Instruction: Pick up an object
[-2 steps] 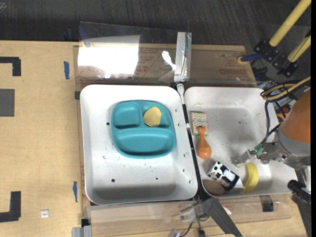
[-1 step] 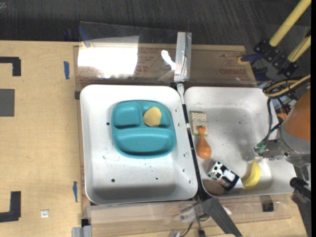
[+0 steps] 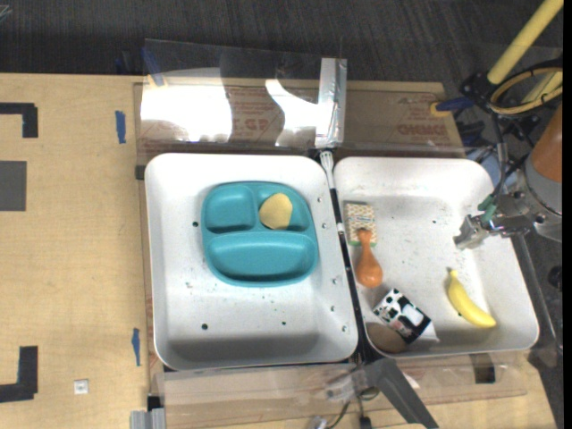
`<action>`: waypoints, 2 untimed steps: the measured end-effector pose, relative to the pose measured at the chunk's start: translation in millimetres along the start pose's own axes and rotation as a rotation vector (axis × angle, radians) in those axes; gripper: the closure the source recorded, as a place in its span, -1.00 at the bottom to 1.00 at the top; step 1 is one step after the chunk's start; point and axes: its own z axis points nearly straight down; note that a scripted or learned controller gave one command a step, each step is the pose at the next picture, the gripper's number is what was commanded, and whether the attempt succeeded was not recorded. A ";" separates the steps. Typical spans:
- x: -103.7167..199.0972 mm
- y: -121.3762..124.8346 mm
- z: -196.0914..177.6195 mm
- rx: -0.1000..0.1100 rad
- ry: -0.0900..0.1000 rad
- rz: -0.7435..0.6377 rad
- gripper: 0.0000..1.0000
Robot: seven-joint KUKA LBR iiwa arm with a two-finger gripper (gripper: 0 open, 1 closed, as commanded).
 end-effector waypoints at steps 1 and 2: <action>4.5 -2.8 -47.7 0.007 0.001 -0.372 1.00; -24.6 -22.0 -89.9 0.006 0.001 -0.669 1.00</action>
